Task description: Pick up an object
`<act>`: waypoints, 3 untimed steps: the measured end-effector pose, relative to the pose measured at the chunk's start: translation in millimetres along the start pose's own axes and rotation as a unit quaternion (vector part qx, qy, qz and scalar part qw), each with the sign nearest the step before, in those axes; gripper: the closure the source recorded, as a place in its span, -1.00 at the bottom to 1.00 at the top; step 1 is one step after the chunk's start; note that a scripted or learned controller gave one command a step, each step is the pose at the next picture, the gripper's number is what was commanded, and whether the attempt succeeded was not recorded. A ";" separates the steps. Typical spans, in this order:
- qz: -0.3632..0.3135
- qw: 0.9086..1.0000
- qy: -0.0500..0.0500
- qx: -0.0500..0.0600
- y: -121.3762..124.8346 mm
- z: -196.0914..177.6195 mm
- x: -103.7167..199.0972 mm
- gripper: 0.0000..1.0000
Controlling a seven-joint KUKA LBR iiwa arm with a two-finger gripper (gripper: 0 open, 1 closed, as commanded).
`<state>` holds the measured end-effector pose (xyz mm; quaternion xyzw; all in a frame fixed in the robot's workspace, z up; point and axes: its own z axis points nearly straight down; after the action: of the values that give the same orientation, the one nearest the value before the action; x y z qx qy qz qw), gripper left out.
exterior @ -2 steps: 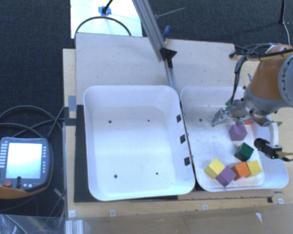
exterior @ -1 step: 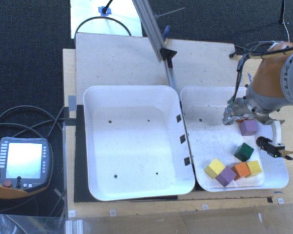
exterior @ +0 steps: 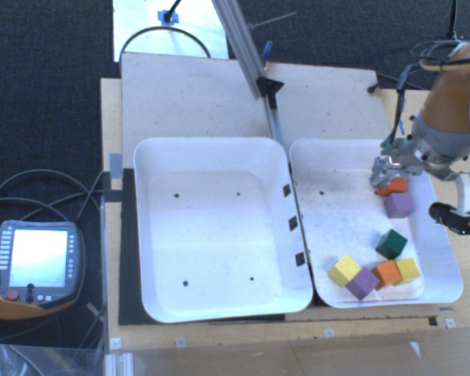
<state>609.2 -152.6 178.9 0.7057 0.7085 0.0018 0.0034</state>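
My gripper [exterior: 387,174] hangs over the far right part of the right bin [exterior: 329,210], at the end of the grey arm with the orange band. Directly under its tip an orange block [exterior: 394,185] peeks out, partly hidden by it. Whether the block is touched or held cannot be made out. A purple block [exterior: 399,204] lies just in front of the orange one. A dark green block [exterior: 391,244] sits further toward the front.
Near the right bin's front edge lie a yellow block [exterior: 345,270], a purple block [exterior: 362,282], an orange block [exterior: 388,272] and a small yellow block [exterior: 407,269]. The left bin [exterior: 153,210] stands beside it. A slanted metal pole [exterior: 243,37] crosses the back.
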 end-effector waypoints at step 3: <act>-0.003 1.000 0.002 0.003 1.0 -99.6 45.9 1.00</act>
<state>609.3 -106.4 278.4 0.7037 0.7105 0.0011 0.0003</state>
